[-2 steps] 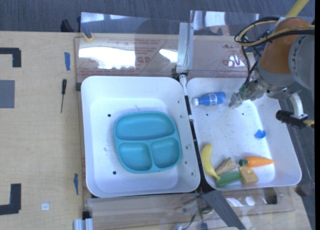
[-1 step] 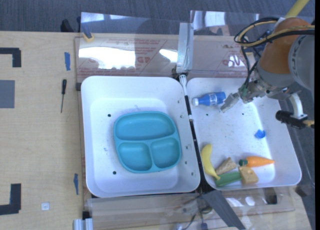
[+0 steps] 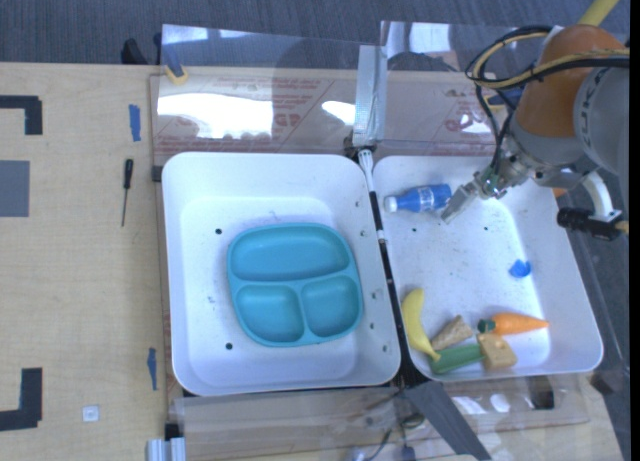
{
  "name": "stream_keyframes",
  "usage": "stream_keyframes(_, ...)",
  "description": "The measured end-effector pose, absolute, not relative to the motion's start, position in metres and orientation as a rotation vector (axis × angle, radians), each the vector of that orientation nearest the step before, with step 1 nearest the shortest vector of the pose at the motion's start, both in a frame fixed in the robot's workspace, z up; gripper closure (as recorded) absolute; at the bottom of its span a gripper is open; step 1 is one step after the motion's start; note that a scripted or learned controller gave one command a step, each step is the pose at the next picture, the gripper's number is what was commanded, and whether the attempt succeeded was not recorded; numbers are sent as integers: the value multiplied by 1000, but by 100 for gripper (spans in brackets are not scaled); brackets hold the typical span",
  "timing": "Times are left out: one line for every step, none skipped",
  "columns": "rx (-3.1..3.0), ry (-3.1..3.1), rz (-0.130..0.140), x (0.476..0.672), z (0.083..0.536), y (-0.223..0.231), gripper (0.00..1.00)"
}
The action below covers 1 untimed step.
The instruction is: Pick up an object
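The right bin (image 3: 560, 349) holds a blue bottle (image 3: 420, 199) lying on its side near the far wall, a small blue piece (image 3: 519, 269), a yellow banana (image 3: 416, 322), an orange carrot (image 3: 517, 325), a green piece (image 3: 456, 357) and two tan chunks (image 3: 497, 352). My gripper (image 3: 459, 203) hangs over the far part of the right bin, just right of the blue bottle, its tips close to the bottle's end. Nothing shows between its fingers.
The left bin (image 3: 190, 249) holds a teal divided plate (image 3: 294, 282). Clear plastic walls (image 3: 300, 99) rise behind both bins. A metal divider (image 3: 378, 239) runs between the bins. A screwdriver (image 3: 126, 189) lies on the wooden bench at the left.
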<state>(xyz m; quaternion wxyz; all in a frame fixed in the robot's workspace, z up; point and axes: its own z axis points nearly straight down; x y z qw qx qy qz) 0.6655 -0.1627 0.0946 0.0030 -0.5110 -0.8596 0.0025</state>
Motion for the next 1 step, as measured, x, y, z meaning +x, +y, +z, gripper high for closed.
stream_keyframes(-1788,-2583,0,648,85,-182,0)
